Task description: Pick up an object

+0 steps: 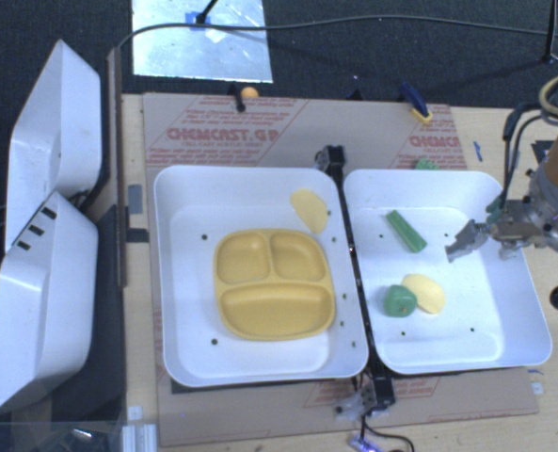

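Note:
The right bin (504, 347) holds a green stick (406, 231) near its middle. Toward its front, a green rounded piece (400, 300) touches a pale yellow lemon-shaped piece (426, 294). My gripper (467, 241) hangs over the right half of this bin, to the right of the green stick and above-right of the lemon-shaped piece, apart from both. The left bin (189, 347) holds a yellow divided plate (274, 283) and a pale yellow flat piece (309, 210) near its back right corner.
The arm's grey wrist (551, 205) enters from the right over the right bin's edge. A black clamp (332, 156) sits where the bins meet at the back. White covers (43, 243) lie on the far left. A metal sheet (200, 24) lies behind the bench.

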`<move>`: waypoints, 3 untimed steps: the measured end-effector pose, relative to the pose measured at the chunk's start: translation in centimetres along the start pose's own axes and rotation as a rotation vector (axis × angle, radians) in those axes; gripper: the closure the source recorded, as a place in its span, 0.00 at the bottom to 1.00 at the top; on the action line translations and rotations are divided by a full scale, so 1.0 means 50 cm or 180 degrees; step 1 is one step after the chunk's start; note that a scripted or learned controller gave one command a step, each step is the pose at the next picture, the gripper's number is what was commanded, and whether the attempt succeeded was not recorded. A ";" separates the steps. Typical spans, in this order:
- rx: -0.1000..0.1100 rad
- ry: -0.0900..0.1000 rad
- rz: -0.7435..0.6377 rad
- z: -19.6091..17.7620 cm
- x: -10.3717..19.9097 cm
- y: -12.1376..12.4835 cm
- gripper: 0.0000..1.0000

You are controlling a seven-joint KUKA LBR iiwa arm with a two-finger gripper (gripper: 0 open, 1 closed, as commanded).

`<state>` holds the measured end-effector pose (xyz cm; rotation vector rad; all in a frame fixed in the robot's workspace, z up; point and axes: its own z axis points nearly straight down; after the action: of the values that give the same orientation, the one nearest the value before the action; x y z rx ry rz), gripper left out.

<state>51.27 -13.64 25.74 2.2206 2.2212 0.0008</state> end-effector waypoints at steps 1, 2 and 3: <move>0.0022 0.0004 0.0003 0.356 -0.022 0.017 0.00; -0.0002 -0.0003 0.0005 0.346 -0.080 0.053 0.00; -0.0005 0.0002 -0.0013 0.346 -0.022 0.187 0.00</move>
<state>60.61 -14.72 8.45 2.2154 2.2253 0.0032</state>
